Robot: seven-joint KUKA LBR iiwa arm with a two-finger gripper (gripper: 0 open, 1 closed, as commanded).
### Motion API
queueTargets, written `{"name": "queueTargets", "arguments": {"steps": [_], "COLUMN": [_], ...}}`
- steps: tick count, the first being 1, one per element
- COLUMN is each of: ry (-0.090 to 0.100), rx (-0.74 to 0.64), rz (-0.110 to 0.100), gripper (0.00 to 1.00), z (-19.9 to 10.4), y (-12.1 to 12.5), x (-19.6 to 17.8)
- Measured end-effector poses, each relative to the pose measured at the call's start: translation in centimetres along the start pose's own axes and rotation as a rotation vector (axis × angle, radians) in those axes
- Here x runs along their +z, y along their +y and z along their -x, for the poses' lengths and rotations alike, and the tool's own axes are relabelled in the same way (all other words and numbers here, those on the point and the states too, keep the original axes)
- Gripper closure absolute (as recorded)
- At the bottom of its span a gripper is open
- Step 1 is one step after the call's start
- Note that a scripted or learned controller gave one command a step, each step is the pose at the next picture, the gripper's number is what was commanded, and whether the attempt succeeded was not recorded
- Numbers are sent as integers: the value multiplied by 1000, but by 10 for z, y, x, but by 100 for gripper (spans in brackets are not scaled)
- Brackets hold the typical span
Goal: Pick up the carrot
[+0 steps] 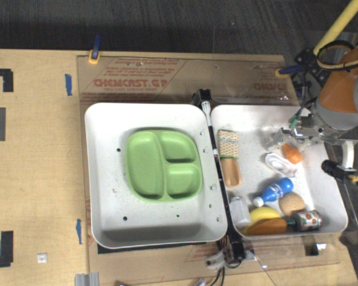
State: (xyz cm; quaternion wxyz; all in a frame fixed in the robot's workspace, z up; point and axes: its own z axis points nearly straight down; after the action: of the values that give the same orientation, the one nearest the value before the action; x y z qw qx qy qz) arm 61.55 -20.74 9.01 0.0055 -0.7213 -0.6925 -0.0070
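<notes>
In the right bin, upper right of the frame: the carrot (292, 154) shows as a small orange piece, lying against a white crumpled thing (281, 162) just below and left of it.
Claw: my claw (296, 131) hangs just above the carrot, at the end of the grey arm (340, 97) with its orange band; I cannot tell from this slant how wide it stands, and I see nothing held in it.
Weight: I judge the carrot light, likely a toy of plastic.
Stiffness: probably rigid, so it should take a firm pinch without giving.
Surface: it looks smooth and rounded, so I expect it could slip or roll out sideways if pinched off-centre.
Where to hold: across the short width at its middle, I think, with the white thing kept out of the pinch.
Neighbours: the blue bottle (275, 192) and a tan round thing (292, 202) lie lower in the bin, apart from the carrot; the long tan-and-checked piece (228, 157) lies along the bin's left wall.
Left bin: the green divided plate (164, 164) sits in the middle of it, well apart from my work.
Desk: the desk (36, 159) is brown board with black marks at the left.
</notes>
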Motion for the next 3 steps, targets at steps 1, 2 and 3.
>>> {"name": "queueTargets", "arguments": {"steps": [1, 2, 3], "ry": [2, -1, -15], "rx": [-48, -83, 129], "rz": [4, 10, 12], "gripper": [0, 0, 0], "z": [2, 3, -9], "y": [-4, -21, -14], "x": [0, -1, 1]}}
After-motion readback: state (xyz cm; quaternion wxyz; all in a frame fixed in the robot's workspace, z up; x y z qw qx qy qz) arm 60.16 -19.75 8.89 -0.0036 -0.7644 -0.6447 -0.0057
